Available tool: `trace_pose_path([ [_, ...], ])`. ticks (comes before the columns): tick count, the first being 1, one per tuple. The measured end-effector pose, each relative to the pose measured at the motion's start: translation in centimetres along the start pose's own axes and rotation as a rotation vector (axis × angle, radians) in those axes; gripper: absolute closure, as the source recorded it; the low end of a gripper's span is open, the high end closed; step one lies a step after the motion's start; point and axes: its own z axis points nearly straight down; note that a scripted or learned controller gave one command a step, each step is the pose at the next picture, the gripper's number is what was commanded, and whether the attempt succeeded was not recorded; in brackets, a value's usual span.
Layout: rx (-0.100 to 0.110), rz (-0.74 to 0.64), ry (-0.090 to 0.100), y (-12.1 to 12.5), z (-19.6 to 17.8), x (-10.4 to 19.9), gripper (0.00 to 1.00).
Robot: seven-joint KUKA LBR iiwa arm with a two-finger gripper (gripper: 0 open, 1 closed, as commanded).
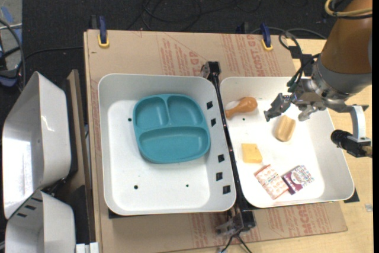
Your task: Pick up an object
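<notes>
From my seat I read the gripper [292, 107] as spread, its two dark fingers apart with nothing between them, hanging over the upper part of the right bin [337, 186]. The nearest thing to it is the bread roll [284, 128] — a small tan, rounded lump sitting at about six o'clock from the fingertips, just beside them but apart, not touching that I can see.

I would judge the roll to be a toy: light, probably hollow plastic or foam, with a smooth, curved skin that could squirt out sideways under a pinch. It looks longer than it is wide and lies tilted, so I would close across its narrow middle, fingers square to the long axis, and not at the rounded ends.

Other things share the bin: a drumstick [241, 106] at nine o'clock from the roll, well apart; a yellow cheese wedge [251, 153] at about seven o'clock; and two flat packets, one orange-patterned [269, 180] and one purple [298, 178], toward five to six o'clock — thin, flat ones I would expect to be harder to lift. The left bin [118, 186] holds a teal divided plate [172, 128].
</notes>
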Motion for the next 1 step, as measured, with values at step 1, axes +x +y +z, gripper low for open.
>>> trace_pose_path([
  [1,-0.011,-0.002,-0.002,0.23,-0.61,0.01,0.0],
])
